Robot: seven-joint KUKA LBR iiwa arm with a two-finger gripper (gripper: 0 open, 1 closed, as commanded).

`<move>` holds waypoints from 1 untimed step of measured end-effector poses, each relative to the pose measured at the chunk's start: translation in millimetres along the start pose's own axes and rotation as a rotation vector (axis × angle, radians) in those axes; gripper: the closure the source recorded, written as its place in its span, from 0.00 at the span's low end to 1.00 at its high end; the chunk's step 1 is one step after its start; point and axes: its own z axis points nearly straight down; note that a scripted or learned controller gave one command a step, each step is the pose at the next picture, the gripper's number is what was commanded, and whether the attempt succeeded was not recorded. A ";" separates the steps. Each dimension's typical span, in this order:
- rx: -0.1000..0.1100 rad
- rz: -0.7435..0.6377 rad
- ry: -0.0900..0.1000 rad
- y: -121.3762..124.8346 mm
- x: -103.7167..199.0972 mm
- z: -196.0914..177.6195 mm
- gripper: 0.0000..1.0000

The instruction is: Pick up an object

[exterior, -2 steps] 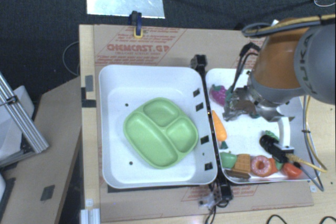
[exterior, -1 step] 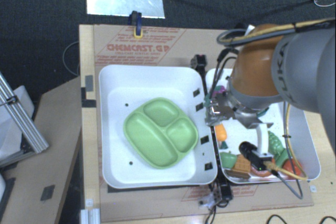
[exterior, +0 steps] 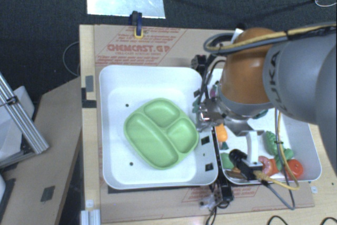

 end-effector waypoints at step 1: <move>-0.002 0.002 -0.001 13.9 11.8 -1.6 1.00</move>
